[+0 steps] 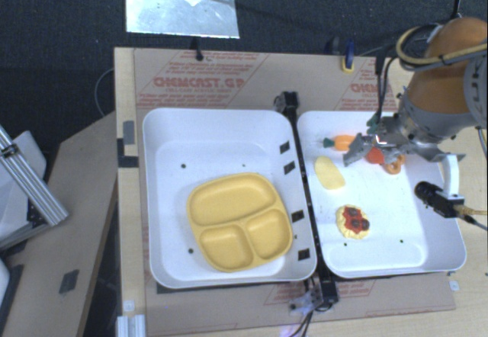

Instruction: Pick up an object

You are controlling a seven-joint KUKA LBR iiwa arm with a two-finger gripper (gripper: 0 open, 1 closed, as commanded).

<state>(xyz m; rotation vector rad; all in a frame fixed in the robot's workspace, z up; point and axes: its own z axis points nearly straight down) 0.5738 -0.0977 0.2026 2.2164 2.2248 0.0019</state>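
Arm over the right bin, jaws (375, 146) low among the toy food.

Reaches in from the right, grey with an orange band (450, 49) up top. Jaws down near the back of the right bin (427, 259) – open or closed, cannot tell, too blurry and partly hidden. Just beside them, a small orange carrot (341, 142) with a green end on the left, and a red and orange piece (385, 160) right under the jaws. Nearer the middle, a pale yellow lump (329, 173). Closer to the front, a little round pizza (353, 222) with red spots. In the left bin (164, 145), a yellow tray (239, 220) with three parts – lying flat. Both bins side by side on the table (252, 76).
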